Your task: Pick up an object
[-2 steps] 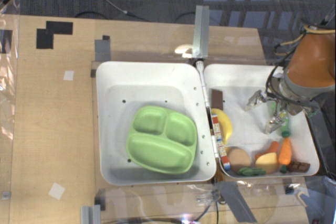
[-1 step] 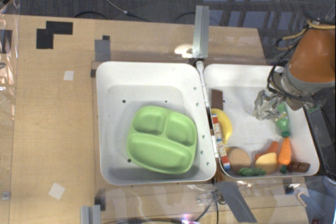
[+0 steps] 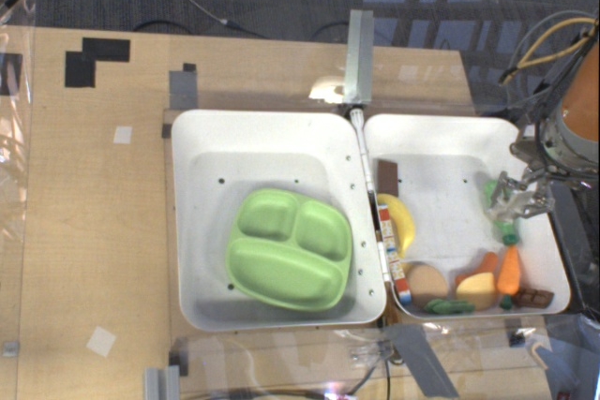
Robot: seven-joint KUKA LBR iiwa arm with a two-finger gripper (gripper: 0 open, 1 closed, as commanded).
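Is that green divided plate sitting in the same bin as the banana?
No, the green plate lies in the left bin, while the banana is in the right bin.

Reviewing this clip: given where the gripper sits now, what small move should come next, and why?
Probably a short descent. The gripper hangs at the right bin's far right side over a small green item, while the carrot and other toy food lie nearer the front, so the green item seems the closest target.
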